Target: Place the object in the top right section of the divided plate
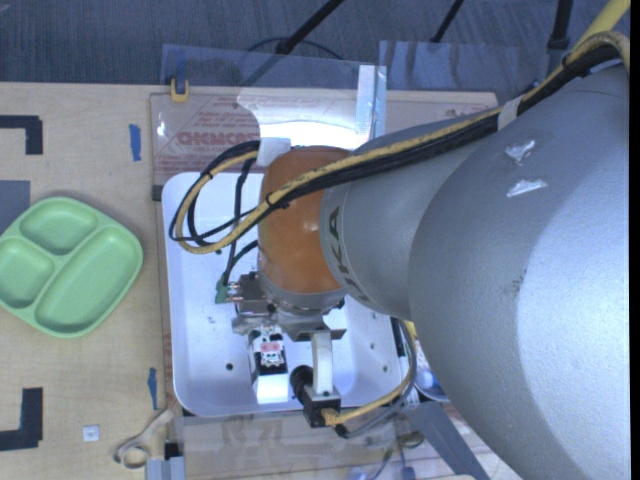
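Camera view, 1 frame.

- Grey KUKA arm with orange band (298,223) enters from the right and covers most of the right half of the view. Its wrist points down into the shallow white bin (195,368).
- Two-finger gripper (296,394) sits low over the near part of the bin floor, close to the front wall. Seen from above, its body and mount hide the gap, so I cannot tell how far open it is or whether it has hold of anything.
- Looped black and yellow cables (205,213) hang from the band over the left part of the bin.
- Light green divided plastic plate (112,268) with 3 sections (2 small, 1 long) lies on the pale wooden bench top (90,388), left of the bin and apart from it, well away from the gripper.
- Task object: cannot be made out; the arm covers much of the bin.
- Clear plastic sheet (300,93) lies at the far edge of the bin.
- Strip of blue tape (135,141) is stuck to the bench above the plate.
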You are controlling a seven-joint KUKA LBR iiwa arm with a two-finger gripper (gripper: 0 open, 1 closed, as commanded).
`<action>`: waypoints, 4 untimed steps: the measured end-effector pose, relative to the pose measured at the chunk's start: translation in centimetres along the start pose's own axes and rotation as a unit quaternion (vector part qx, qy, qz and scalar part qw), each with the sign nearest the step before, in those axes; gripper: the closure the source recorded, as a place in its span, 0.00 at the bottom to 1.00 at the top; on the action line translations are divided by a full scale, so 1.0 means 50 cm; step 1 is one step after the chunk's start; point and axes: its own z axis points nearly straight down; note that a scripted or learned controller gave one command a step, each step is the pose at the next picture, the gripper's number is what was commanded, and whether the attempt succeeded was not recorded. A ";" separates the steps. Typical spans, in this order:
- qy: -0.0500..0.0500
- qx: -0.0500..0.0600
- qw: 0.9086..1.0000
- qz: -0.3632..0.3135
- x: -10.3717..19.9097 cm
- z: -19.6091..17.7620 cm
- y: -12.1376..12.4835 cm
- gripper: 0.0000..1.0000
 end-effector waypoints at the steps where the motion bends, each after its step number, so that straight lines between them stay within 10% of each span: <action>1: 0.002 -0.004 0.999 -0.038 -0.010 0.114 0.042 1.00; 2: 0.001 -0.007 0.998 -0.058 -0.097 0.137 0.021 1.00; 4: 0.000 -0.002 0.993 0.114 -0.013 0.139 0.088 1.00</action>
